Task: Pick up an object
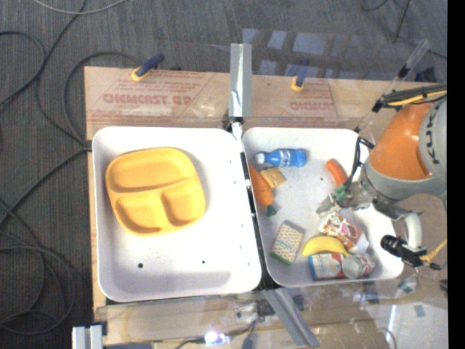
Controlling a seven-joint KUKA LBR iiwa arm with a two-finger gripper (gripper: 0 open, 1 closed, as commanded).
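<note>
Closing now, your gripper (336, 201) at right of frame, whose opening you cannot tell, could graze the snack packet (341, 229) and banana (325, 246) crowded below.

The bench (109, 93) carries two white bins side by side, left bin (102, 217) and right bin (305, 138).

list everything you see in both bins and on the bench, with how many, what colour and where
divided tray: 1, yellow-orange, left bin
bottle: 1, blue with white label, top of right bin
carrot: 1, orange with green end, right bin's left wall
small orange piece: 1, right bin, upper right
patterned packet: 1, tan and green, right bin, lower middle
banana: 1, yellow, right bin, lower right
red-and-white packet: 1, above the banana
can: 1, blue and red, bottom right corner
clamps: 2, yellow and blue, bench's far edge
arm: 1, grey and orange, right
gripper: 1, over right bin
</note>
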